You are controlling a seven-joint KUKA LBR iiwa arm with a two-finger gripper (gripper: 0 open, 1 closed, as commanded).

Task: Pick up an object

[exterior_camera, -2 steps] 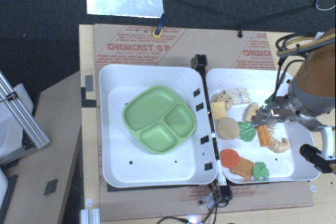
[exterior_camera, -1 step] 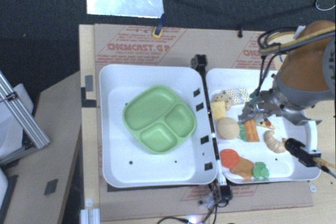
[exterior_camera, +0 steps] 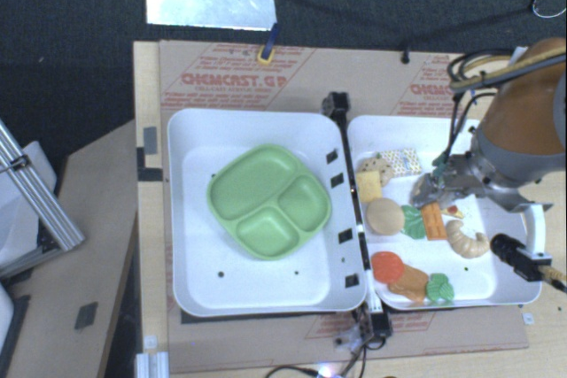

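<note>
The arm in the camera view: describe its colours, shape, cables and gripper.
The arm is a thick rounded body, orange above and grey toward the wrist, with black and pale cables looping beside it. Its gripper is a small grey metal piece. A white bracket hangs below.

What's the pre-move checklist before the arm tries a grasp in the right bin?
1. Gripper over the right bin: ok.
2. Target under the gripper: the orange block lies closest: ok.
3. Anything between the fingers: cannot tell.
4. Space around the target: not ok, the green piece and the croissant crowd it.
5. Left bin holds the green divided plate, apart from the arm's work: ok.
</note>
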